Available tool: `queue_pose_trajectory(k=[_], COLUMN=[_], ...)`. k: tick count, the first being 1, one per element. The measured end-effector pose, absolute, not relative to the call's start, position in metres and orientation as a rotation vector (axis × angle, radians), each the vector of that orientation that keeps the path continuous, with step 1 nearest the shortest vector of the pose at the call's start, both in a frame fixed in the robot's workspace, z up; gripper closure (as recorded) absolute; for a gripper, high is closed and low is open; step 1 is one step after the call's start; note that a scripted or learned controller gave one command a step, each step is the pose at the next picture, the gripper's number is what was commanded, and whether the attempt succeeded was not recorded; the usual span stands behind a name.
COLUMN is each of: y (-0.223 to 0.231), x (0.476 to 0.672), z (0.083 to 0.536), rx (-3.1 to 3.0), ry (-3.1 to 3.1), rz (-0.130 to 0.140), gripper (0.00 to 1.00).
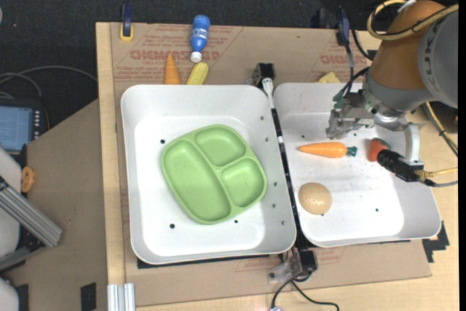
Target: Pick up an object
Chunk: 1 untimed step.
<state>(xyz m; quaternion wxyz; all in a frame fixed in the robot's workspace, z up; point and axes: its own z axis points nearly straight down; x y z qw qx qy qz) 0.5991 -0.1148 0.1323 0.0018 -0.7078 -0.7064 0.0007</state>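
Tan cardboard-covered surface carries two shallow white plastic bins side by side, likely one as source and one as drop zone. Left white bin holds a light green three-compartment plastic plate lying flat near its centre. Right white bin holds the loose items, so I judge the pick happens there.

Grey arm with orange band enters from 3 o'clock and hangs over the right bin's 12 o'clock area, wrist pointed down. Metal two-finger hand sits just above the bin floor, close to the carrot's 12 o'clock side. Can't tell whether its fingers are spread or pressed together; too small and cluttered. Nothing visible between them.

Likely target: orange toy carrot with green stub end, lying on its side, tip toward 9 o'clock, green end toward 3 o'clock, in the right bin's upper-middle. Smooth, tapered, looks like plastic; narrow enough for a cross-wise pinch, I'd guess.

Other bin items: beige round egg-like ball at 6 o'clock of the carrot, apart from it; small red object at 3 o'clock, near a black part on the arm.

Outside the bins, at 12 o'clock of the left bin: blue-and-white small bottle, yellow corn-like toy, second orange carrot toy. Out of play, I judge.
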Motion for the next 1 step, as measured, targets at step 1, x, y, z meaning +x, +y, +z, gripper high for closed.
queue_pose_trajectory(k=[1], y=[-0.1688], x=[0.6190], z=[0.2236], rx=[-2.235], ry=[-2.227], rz=[-0.006], gripper=[1.00])
